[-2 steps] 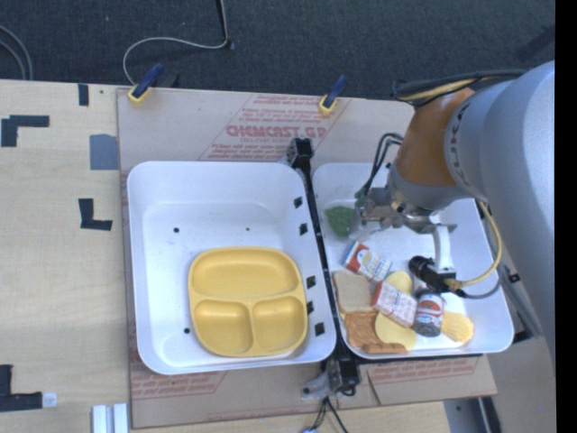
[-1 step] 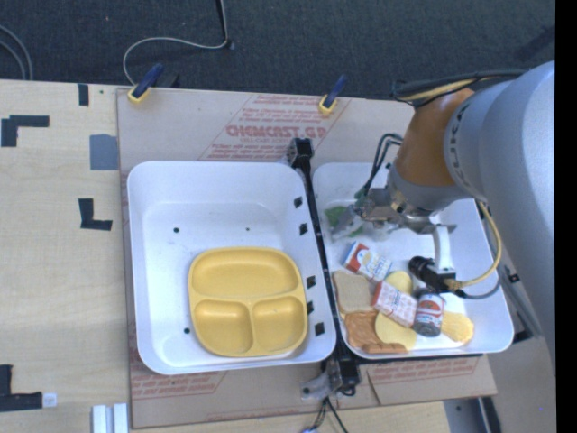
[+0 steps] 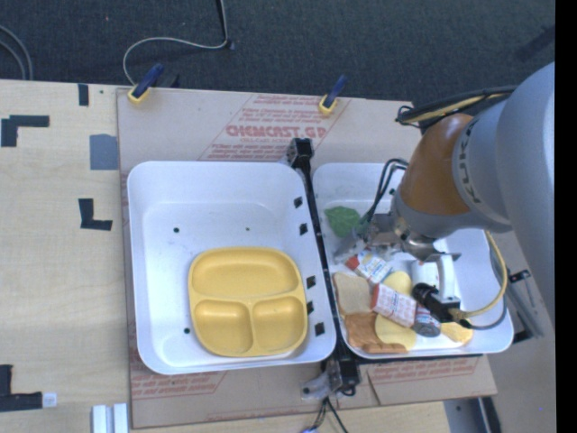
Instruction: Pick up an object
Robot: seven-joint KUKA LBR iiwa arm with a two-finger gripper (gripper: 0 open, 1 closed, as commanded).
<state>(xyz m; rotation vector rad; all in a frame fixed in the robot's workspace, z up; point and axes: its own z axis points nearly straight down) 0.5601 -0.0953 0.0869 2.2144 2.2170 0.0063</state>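
Observation:
The right bin (image 3: 347,180) holds a heap of small things. A green leaf-shaped piece (image 3: 343,219) lies near its left wall. In front of it are small red-and-white packets (image 3: 371,264), a larger red-and-white packet (image 3: 394,305), a yellow round piece (image 3: 398,282), a tan slab (image 3: 350,289) and a brown bread-like slice (image 3: 361,332). My gripper (image 3: 374,240) hangs low over the heap, just right of the green piece and above the small packets. The wrist hides most of it. Nothing can be seen held in it.
The left bin (image 3: 153,206) holds a yellow divided plate (image 3: 248,300) at its front. A yellow curved piece (image 3: 456,333) lies at the right bin's front right corner. The black divider (image 3: 311,233) runs between the bins. The arm covers the right bin's right half.

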